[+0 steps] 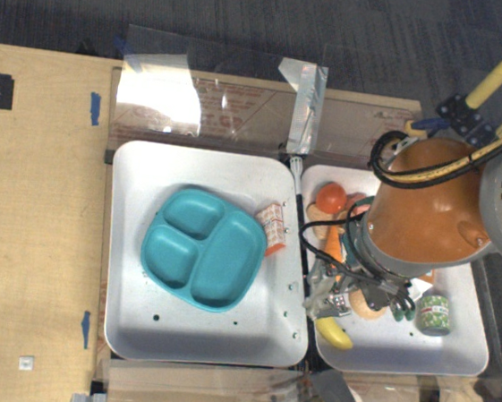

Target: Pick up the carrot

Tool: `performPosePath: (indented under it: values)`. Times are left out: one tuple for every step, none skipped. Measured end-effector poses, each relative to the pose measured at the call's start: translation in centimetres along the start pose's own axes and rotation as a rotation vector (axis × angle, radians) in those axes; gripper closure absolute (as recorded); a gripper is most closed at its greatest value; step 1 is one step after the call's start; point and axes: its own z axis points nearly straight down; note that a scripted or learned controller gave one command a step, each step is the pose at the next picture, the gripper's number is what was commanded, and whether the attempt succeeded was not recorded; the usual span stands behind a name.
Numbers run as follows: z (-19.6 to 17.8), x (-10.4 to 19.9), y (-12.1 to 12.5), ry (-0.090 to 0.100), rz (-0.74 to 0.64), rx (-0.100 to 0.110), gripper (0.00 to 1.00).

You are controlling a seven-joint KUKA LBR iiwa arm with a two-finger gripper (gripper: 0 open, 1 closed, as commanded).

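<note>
The carrot (333, 241) is an orange piece lying in the right bin (459, 354), near that bin's left wall and partly hidden under the arm. My gripper (334, 295) hangs low over the right bin's front left part, just in front of the carrot. The orange wrist band (430, 207) covers most of the gripper from above. I see nothing clearly held.
A red tomato (330, 196) sits behind the carrot. A yellow banana (335, 333) lies by the front left corner and a green round item (434, 314) at the right. The left bin (121, 316) holds a teal divided plate (202, 248) and a small can (272, 226).
</note>
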Motion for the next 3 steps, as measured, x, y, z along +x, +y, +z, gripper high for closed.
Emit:
performPosePath:
  values:
    - [-1.1, -0.3, 0.1, -0.009, -0.002, 0.001, 1.0]
    - [-11.9, -2.7, 0.7, -0.011, 0.014, 0.003, 1.0]
    - [-4.7, -0.3, -3.8, 0.0, -0.191, 0.001, 1.0]
